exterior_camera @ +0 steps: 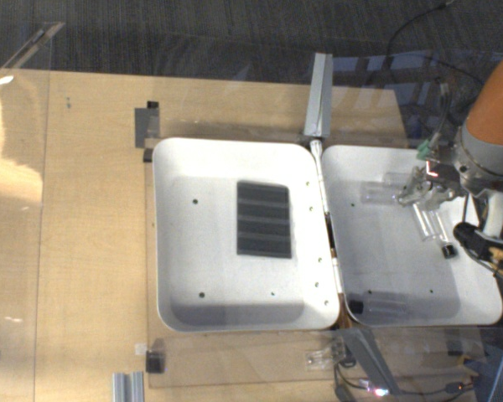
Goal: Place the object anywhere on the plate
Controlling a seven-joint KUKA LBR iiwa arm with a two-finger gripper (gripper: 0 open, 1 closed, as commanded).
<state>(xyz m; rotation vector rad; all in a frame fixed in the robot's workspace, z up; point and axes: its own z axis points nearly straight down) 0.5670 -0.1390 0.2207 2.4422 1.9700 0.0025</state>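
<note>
The plate (264,219) is a dark grey ribbed rectangle lying flat in the middle of the left bin (180,224). My gripper (424,208) hangs over the upper right part of the right bin (486,308), far from the plate. A faint clear object (375,193) lies on the bin floor just left of the gripper; I cannot tell whether they touch. A second see-through piece (387,306) with a dark end lies along the right bin's front wall.
A raised rim (325,224) separates the two bins. A grey metal bar (319,95) stands behind that divide. Cables (486,254) hang by the arm at the right edge. Small black brackets (151,124) sit at the left bin's corners.
</note>
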